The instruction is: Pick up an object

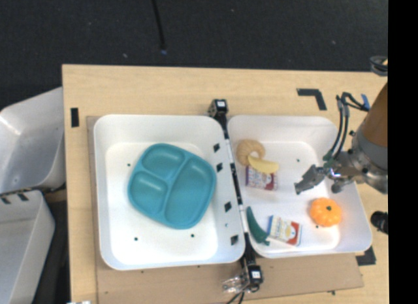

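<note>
Hovering over the right bin [295, 133], the gripper [312, 180] is sitting just above the pumpkin [325, 212], fingers spread and grasping nothing. Banana [262, 163], pouch [260, 178] and carton [285, 231] are lying to its left. Teal plate [172, 185] is resting in the left bin [111, 231].

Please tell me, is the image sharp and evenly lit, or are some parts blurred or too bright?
Camera view: soft overall, so print on the small carton is unreadable; the white bins look bright, almost washed out, with faint shadows; the tool is slightly blurred; the teal plate and orange pumpkin keep clear colour; the floor above the bench is dark.
</note>
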You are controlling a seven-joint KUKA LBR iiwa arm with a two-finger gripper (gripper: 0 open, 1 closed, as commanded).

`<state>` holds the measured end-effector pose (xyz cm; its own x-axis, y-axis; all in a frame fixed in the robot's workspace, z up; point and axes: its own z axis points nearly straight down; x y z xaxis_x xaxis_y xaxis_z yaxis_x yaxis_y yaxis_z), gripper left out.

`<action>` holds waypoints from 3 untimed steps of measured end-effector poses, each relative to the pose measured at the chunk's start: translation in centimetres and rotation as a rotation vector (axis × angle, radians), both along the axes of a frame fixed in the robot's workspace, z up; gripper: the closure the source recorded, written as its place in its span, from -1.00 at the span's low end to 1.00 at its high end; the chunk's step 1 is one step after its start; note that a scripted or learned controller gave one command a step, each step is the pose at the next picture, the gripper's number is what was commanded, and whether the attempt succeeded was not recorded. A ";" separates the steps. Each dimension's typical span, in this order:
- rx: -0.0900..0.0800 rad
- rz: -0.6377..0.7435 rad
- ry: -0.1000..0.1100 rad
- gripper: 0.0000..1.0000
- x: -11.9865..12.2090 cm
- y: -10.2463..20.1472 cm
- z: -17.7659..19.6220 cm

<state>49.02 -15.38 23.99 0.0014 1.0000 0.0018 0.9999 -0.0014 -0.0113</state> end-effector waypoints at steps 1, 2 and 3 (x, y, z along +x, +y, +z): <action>-0.003 0.003 -0.013 -1.00 0.3 0.0 0.6; -0.003 0.001 -0.009 -1.00 0.3 -0.9 -4.0; -0.002 0.000 -0.008 -1.00 1.1 -0.6 -8.9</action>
<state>50.16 -16.02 15.06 0.0016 1.0000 -0.0004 1.0000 -0.0016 -0.0030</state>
